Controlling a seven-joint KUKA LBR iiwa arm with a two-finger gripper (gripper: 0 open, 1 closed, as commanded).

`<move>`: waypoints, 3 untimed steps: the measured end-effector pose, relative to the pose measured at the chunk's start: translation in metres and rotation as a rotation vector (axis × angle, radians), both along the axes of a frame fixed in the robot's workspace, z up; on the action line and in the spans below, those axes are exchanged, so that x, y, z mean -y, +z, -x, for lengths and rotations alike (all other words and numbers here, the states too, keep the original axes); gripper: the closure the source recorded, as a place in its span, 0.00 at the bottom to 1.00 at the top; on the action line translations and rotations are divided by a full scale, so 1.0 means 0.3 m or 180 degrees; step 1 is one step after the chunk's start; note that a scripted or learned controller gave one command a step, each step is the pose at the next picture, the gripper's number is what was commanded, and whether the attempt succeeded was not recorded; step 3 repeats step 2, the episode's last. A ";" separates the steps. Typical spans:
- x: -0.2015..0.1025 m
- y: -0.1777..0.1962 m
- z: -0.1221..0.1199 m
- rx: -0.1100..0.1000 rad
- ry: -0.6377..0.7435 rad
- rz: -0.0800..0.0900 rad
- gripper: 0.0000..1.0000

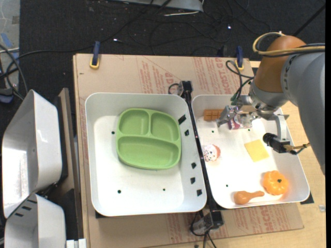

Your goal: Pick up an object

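I'm holding the gripper [237,119] low over the right bin [296,165], back area, jaws state can't tell. A pinkish item [234,123] is sitting just under it, brown block [210,115] beside. Recommending: centre over one obj., descend straight, avoid bin wall.

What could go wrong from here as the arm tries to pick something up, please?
The gripper sits low near the back wall of the right bin, so it might scrape that wall. The brown block lies close beside it and could be pushed aside. The yellow slice looks flat and may slip.
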State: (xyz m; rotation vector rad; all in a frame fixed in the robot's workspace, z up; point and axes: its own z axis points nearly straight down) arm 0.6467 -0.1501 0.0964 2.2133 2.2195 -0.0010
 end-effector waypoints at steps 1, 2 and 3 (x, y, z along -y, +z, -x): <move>0.005 0.054 -0.010 0.0040 0.0002 0.0013 1.00; 0.013 0.199 -0.004 0.0000 -0.0008 -0.0014 1.00; 0.013 0.199 -0.004 0.0000 -0.0008 -0.0014 1.00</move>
